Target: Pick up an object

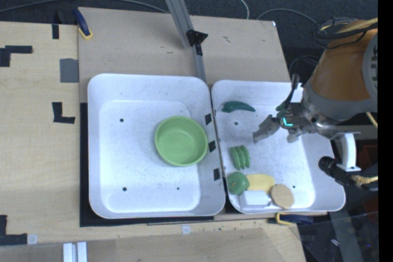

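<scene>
The things to pick from are all in the right bin (pixel 319 193). A dark green curved piece (pixel 238 107) lies near the top of it. A ridged green thing (pixel 240 157) lies in the middle, by the left wall. At the bottom, close together, sit a round green thing (pixel 237 181), a yellow thing (pixel 261 181), a white block (pixel 256 198) and a tan round thing (pixel 282 196).

The gripper (pixel 277 131) hangs over the bare middle of this bin. It looks like the jaws are spread apart, one finger pointing left and one lower right, and nothing is between them. So nothing has been picked up yet. I think the arm is at the reaching step.

The ridged green thing is the nearest, just left and below the jaws. Next, the jaws need to go over one thing, go down, and close on it. The pile at the bottom is crowded, so that would be harder.

The left bin (pixel 104 132) has a green bowl (pixel 180 141) in it. Both bins sit on the tabletop (pixel 135 46).
</scene>
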Motion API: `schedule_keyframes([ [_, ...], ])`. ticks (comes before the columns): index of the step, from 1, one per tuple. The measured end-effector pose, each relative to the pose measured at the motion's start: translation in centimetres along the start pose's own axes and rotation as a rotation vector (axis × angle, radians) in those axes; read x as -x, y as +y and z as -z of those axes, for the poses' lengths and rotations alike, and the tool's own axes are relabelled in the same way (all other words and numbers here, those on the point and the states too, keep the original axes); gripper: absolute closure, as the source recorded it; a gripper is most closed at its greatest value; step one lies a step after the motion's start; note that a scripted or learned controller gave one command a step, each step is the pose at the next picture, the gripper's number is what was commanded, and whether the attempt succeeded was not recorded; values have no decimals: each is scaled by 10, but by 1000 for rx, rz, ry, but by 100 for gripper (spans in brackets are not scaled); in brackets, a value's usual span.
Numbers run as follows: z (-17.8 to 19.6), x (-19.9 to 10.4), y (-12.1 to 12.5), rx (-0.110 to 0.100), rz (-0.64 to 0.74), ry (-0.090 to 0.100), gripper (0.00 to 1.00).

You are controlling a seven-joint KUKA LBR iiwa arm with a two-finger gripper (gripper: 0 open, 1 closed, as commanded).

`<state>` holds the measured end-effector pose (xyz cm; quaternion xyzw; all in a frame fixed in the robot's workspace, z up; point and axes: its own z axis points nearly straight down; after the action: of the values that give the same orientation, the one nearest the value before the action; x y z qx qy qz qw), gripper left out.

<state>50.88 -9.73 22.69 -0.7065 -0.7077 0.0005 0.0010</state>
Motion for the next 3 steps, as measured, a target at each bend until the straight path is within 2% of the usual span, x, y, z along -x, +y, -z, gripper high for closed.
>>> schedule_keyframes([
  [2, -94, 3, 2, -6, -1, 0, 0],
  [3, -139, 3, 2, 1, -1, -2, 0],
])
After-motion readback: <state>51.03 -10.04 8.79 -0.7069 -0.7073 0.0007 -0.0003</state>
